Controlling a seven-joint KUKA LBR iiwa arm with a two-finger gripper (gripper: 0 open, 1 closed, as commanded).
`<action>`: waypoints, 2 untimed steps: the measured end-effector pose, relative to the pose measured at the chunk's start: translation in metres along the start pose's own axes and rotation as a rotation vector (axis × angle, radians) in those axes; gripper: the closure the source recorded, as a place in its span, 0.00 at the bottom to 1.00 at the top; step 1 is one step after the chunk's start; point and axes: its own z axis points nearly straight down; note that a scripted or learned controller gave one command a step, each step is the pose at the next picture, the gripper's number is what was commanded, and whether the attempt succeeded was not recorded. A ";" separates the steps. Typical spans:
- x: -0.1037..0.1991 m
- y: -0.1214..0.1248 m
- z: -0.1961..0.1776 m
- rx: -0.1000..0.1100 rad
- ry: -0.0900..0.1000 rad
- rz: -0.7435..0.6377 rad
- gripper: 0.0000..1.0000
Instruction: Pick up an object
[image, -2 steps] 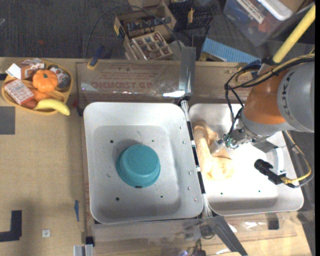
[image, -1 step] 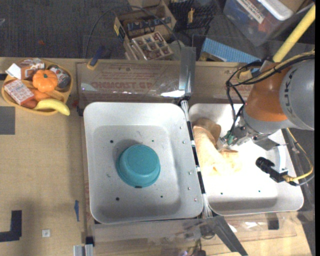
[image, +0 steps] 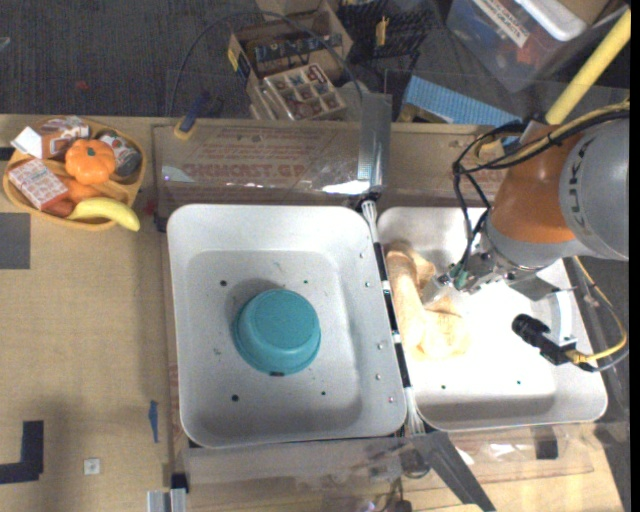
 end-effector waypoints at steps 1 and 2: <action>-0.018 0.031 0.012 0.007 0.003 0.041 0.00; -0.001 -0.003 0.011 0.004 0.002 -0.041 0.00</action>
